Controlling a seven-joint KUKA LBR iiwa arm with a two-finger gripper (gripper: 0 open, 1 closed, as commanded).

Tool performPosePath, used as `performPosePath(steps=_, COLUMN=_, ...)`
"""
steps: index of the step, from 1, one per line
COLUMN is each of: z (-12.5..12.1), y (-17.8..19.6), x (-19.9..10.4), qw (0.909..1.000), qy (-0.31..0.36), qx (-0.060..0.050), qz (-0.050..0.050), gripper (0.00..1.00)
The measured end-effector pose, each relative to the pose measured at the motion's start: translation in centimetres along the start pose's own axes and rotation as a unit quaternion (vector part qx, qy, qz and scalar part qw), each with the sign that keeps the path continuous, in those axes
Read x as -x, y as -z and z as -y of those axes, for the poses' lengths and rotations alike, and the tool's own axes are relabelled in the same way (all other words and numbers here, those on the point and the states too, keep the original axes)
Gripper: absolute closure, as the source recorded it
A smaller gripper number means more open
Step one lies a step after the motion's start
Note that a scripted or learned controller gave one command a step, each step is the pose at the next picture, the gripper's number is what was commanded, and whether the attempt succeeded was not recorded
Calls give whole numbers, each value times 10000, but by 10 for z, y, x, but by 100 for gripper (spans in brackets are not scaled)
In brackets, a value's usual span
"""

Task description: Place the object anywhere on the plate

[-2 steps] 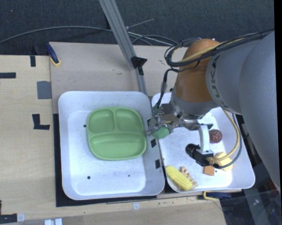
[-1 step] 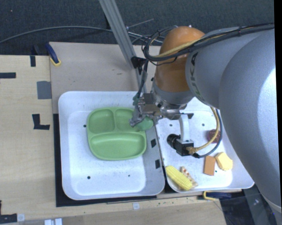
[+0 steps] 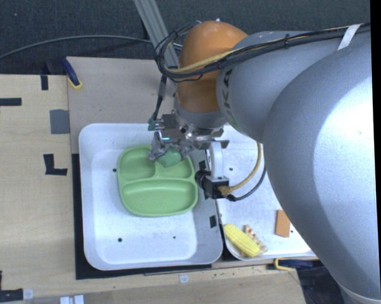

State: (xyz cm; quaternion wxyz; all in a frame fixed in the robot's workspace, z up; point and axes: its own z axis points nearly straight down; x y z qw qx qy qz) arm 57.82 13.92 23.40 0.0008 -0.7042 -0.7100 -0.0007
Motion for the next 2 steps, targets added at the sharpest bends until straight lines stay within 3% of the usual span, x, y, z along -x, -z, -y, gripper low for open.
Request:
performPosePath(steps=1, z=-28, y=0, x=-49, qw=10000, qy=-8, qx=0, qz=3, gripper=100)
performPosePath(steps=2, z=-27, y=0, x=-46, qw=10000, qy=-29, qx=-9, qz=20, gripper=0)
